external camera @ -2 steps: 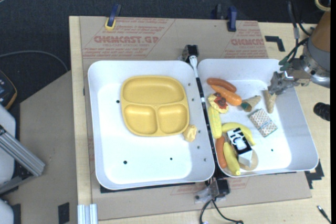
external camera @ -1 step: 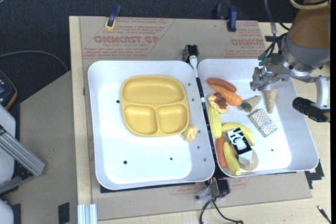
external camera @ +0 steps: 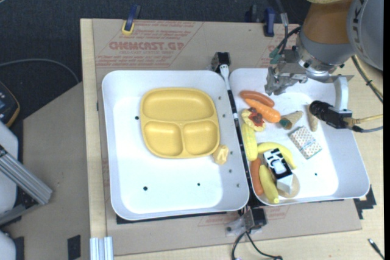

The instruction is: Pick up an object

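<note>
I see the claw above the right bin, near the carrot; I cannot tell its state.

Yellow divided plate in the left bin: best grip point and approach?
Take the yellow divided plate by its raised right rim, coming down from above. It lies flat, too wide to span; the rim is the only thin edge. Avoid the small yellow piece at its lower-right corner.
</note>
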Controlling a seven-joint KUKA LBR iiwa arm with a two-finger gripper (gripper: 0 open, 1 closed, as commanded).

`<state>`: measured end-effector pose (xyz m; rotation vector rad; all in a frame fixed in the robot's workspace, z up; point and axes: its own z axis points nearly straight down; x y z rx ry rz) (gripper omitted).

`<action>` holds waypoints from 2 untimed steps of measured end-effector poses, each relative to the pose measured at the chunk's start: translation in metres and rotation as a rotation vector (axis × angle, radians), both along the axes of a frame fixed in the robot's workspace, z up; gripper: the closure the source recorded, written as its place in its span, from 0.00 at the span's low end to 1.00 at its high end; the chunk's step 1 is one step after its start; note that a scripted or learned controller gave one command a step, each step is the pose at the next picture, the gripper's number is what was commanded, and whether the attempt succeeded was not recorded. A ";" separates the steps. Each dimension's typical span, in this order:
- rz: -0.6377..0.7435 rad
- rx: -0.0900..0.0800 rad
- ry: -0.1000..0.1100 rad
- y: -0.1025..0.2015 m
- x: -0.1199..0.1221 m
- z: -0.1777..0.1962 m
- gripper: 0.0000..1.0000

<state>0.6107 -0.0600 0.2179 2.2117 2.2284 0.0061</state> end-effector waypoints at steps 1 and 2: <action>-0.001 -0.001 0.000 0.058 0.016 -0.002 1.00; -0.003 0.000 0.000 0.095 0.039 0.004 1.00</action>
